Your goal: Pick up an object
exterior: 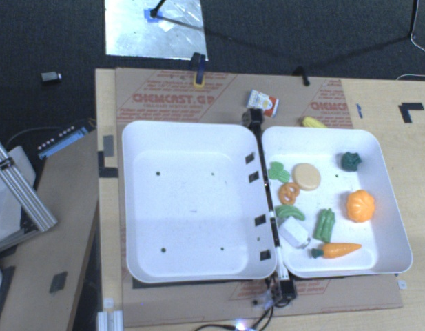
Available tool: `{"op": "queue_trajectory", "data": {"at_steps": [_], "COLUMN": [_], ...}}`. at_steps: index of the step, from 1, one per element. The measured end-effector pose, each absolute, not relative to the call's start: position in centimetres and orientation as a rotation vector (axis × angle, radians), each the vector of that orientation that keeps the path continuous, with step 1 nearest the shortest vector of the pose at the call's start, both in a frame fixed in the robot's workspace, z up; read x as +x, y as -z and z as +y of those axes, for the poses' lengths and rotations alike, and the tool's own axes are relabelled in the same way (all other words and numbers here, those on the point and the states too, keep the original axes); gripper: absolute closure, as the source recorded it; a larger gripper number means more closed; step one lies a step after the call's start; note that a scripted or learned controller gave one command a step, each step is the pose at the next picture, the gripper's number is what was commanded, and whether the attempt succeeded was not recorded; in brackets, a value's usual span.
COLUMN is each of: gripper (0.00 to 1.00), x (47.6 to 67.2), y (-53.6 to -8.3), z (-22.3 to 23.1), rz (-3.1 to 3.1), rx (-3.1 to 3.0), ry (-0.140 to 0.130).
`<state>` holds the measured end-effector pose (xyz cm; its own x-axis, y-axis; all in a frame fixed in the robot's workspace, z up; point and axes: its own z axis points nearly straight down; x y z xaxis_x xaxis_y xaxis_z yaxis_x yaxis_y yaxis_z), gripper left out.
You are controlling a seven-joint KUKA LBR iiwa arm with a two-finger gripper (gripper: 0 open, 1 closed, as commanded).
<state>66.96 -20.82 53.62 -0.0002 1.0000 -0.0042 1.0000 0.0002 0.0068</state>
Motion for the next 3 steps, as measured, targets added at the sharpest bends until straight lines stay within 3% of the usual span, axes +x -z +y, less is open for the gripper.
{"op": "queue_trajectory", "data": {"at_steps": [1,2,3], "gripper": [1.0,1.0,1.0], "x": [63.6,66.9,63.8], "y": [-53.5,-53.5,-53.6], "z": [-16.0,-20.8,-16.3], "rz": [2.229,2.217,2.228], "rx": [2.214,2.216,2.212], "ry": [-0.002,-0.003,-0.004]}}
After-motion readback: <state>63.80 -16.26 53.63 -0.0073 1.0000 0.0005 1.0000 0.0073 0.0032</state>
